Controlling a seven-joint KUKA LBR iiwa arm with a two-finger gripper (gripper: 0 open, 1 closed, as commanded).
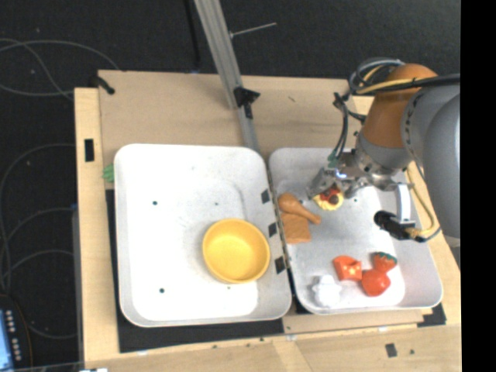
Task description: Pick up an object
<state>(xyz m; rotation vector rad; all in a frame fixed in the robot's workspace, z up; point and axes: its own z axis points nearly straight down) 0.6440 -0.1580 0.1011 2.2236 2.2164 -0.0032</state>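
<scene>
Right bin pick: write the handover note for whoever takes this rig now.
Gripper: low over the upper part of the right bin, at a small yellow and red object. Whether the jaws are open or closed on it cannot be told from this view.
Things: brown toy by the right bin's left wall; two red pieces and a white lump near its front edge. Yellow bowl sits in the left bin.
Done: arm is down at a target.
Left: confirm a grasp, then lift; nothing is visibly raised yet.
</scene>
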